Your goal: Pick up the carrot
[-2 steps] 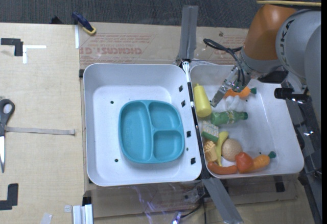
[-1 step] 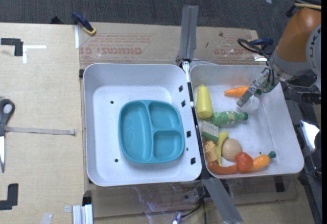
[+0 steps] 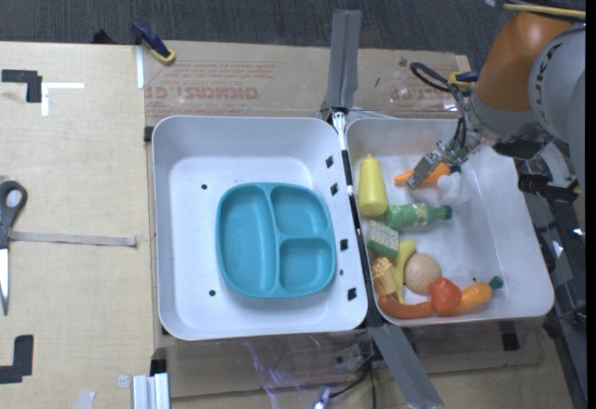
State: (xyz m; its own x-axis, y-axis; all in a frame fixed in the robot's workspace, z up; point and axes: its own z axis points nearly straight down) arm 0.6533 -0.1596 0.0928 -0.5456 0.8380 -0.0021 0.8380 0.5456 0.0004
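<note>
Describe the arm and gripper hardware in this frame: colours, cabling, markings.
The arm is a rounded grey body with a broad orange band above the wrist. Black cables with a small yellow fitting loop off the wrist. The gripper is small, slim and metallic grey-dark. No readable markings at this resolution.

So we've got two bins side by side: left bin point(image 3: 168, 239) w/ a divided tray point(image 3: 277, 239) sitting in its middle, right bin point(image 3: 512, 249) w/ the food pile. In that pile the bottle point(image 3: 371, 185) lies along the left wall, a carrot point(image 3: 477, 295) in the near right corner, and the gripper point(image 3: 438, 165) over another carrot point(image 3: 410, 177) toward the back.
</note>
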